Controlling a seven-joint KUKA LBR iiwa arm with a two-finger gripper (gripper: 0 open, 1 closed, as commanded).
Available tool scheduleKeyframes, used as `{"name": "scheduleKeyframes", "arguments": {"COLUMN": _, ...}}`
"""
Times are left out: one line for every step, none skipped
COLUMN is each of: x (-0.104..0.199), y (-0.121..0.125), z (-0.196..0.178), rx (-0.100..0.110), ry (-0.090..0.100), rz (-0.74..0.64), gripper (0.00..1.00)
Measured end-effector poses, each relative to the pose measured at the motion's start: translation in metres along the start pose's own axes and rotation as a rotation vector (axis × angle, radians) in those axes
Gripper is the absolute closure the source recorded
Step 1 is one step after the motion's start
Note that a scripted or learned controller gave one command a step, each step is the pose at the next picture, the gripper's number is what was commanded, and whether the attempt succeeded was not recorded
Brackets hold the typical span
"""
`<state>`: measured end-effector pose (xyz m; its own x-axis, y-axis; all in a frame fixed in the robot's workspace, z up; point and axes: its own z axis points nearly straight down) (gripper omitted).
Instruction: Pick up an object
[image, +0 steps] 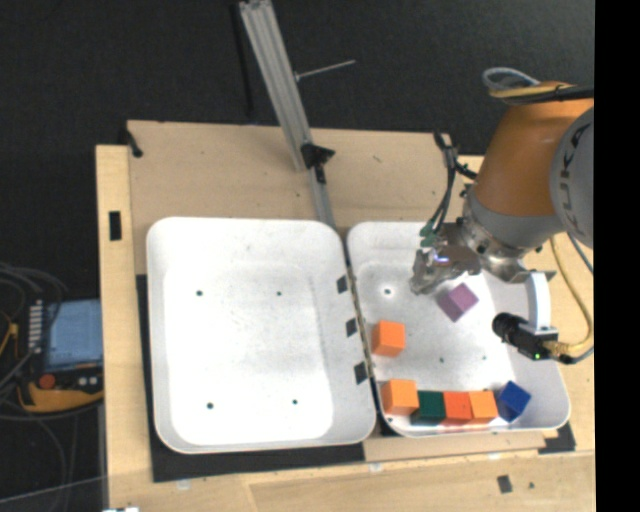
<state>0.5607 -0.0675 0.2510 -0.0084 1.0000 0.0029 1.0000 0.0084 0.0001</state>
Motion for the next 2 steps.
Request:
{"name": "scheduleKeyframes", "arguments": {"x": 0.057, "y": -0.008, "z": 0.004, "rx": 0.001, "ry": -0.001, "rz": 0.001, "gripper": 1.00}}
{"name": "scheduleKeyframes", "arguments": {"x": 0.118, "y": -0.009, "z": 0.002, "rx": 0.000, "ry": -0.001, "rz": -0.001, "gripper": 1.00}}
